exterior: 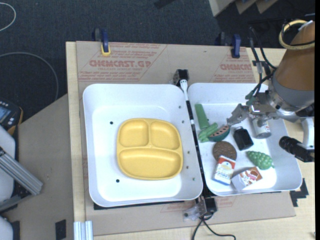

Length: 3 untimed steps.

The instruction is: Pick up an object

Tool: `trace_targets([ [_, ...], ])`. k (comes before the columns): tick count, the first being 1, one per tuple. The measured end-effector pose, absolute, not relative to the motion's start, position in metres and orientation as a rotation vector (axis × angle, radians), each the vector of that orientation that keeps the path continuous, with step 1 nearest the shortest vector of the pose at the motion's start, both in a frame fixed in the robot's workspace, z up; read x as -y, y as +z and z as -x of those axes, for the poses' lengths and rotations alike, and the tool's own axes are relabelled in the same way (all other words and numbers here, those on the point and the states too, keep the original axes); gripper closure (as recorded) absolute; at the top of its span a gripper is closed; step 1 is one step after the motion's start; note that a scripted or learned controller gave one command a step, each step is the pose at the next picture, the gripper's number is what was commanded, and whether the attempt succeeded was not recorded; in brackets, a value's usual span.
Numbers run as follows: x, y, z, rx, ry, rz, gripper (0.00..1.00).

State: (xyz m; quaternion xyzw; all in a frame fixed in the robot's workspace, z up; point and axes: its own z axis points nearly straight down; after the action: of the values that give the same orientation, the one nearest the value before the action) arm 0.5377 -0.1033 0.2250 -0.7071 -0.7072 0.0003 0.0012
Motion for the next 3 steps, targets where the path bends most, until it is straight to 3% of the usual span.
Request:
trace_targets([
  [1, 0.118, 0.116, -0.525, 2.213, 0.009, 2.218, 0.00],
  [2, 0.098, 0.094, -0.506, 2.240, -0.021, 2.241, 0.00],
  [3, 0.098, 0.105, -0.507, 2.240, -0.026, 2.242, 1.00],
])
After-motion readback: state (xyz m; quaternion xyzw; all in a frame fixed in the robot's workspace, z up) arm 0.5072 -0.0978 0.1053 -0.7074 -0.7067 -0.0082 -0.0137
